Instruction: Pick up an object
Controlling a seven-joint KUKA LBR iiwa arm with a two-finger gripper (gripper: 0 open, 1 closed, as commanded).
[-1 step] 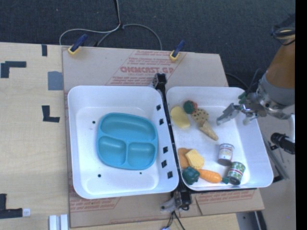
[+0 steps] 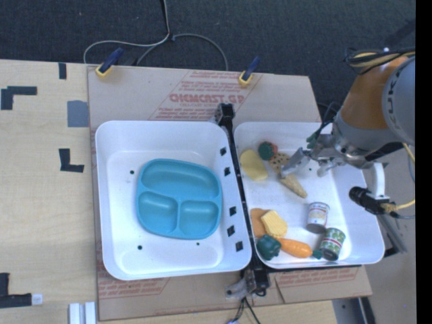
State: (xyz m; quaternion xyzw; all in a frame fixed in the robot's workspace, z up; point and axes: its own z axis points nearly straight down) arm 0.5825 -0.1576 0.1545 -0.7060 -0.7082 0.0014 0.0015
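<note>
My gripper [image 2: 310, 164] hangs over the upper middle of the right bin [image 2: 361, 211], open, with nothing between its fingers. One fingertip [image 2: 295, 162] is just above a pale cone-shaped corn piece [image 2: 294, 185] and beside a brown cookie [image 2: 277, 159]. Left of these lie a yellow fruit [image 2: 253, 165] and a small red-and-green piece [image 2: 266, 149]. Lower in the bin are a silver can [image 2: 317, 216], a green can [image 2: 331, 243], a carrot [image 2: 295, 248], a dark green piece [image 2: 268, 248] and a yellow cheese wedge [image 2: 273, 223].
The left bin [image 2: 115, 181] holds a blue divided plate [image 2: 179, 198]. A black divider [image 2: 233, 181] runs between the bins. The grey arm with its orange band [image 2: 371, 106] comes in from the right, and a black cable fitting [image 2: 368, 200] overhangs the right bin's edge.
</note>
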